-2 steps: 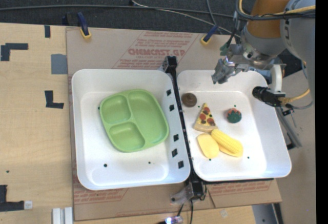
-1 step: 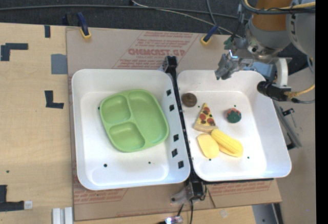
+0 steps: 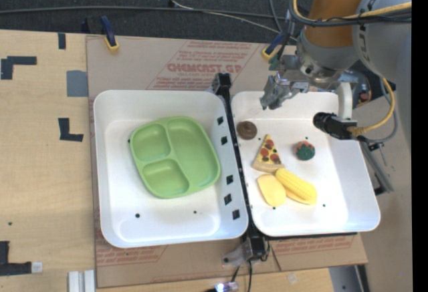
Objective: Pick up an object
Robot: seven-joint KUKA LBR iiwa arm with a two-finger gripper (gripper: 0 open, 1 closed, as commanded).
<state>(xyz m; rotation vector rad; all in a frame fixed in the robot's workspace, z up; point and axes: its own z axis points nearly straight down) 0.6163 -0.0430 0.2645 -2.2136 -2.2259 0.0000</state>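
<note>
The right bin (image 3: 348, 207) holds a brown round piece (image 3: 247, 129), a pizza slice (image 3: 267, 154), a red and green strawberry-like toy (image 3: 305, 150), a corn cob (image 3: 296, 185) and a pale yellow piece (image 3: 271, 190). My gripper (image 3: 273, 98) hangs over the bin's back left corner, above and to the right of the brown piece. Its fingers stand slightly apart with nothing between them.
The left bin (image 3: 114, 217) holds a green divided plate (image 3: 174, 156). A black divider (image 3: 227, 150) runs between the two bins. Cables and the arm's grey body (image 3: 348, 10) crowd the back right. A black part (image 3: 334, 125) juts over the right bin's far edge.
</note>
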